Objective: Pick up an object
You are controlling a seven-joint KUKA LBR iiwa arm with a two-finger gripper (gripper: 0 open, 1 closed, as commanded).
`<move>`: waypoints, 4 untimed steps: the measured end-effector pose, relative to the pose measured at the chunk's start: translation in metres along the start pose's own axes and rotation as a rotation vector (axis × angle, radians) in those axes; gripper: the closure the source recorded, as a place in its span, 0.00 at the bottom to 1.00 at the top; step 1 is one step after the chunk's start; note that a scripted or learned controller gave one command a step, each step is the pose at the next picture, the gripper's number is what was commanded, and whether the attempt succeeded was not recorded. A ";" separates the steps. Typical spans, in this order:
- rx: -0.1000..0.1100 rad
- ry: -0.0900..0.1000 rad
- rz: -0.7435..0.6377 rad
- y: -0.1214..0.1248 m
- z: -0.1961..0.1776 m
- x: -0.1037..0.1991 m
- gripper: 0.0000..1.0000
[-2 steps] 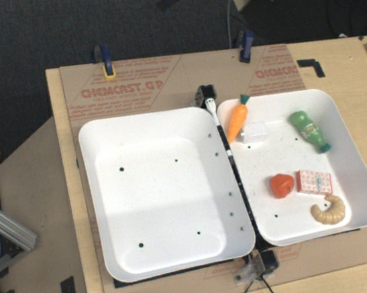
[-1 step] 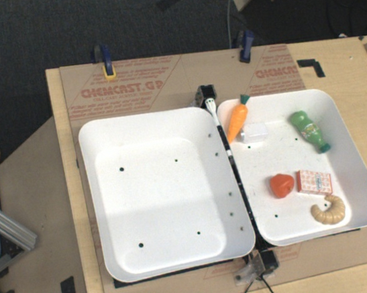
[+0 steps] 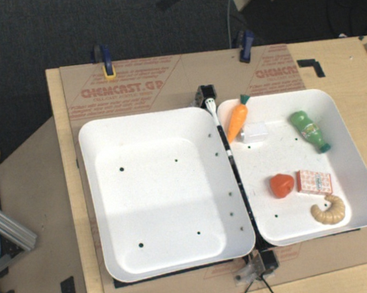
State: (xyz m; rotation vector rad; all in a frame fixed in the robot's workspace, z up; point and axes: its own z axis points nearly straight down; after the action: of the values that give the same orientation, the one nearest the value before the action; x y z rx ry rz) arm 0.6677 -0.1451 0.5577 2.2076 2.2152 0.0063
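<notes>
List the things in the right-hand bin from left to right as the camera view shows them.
carrot → clear small block → red piece → green bottle. The pink card and the curved tan piece overlap the bottle's span, so I leave them out.

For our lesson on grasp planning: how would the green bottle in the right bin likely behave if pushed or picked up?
The green bottle lies on its side, and its rounded body would probably roll if nudged sideways. It looks like a small plastic toy, so it is likely light and stiff. Its smooth surface might slip between fingers. The right bin has a low wall that should stop it.
</notes>
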 end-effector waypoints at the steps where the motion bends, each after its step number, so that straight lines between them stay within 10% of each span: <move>1: -0.006 -0.003 -0.001 0.001 -0.012 0.000 1.00; 2: -0.005 -0.003 -0.001 0.001 -0.011 0.000 0.00; 3: -0.011 -0.006 -0.002 0.001 -0.022 0.001 1.00; 4: -0.010 -0.006 -0.002 0.001 -0.022 0.001 0.00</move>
State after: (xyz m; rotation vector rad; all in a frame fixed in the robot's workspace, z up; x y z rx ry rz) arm 0.6687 -0.1440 0.5798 2.1974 2.2094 0.0116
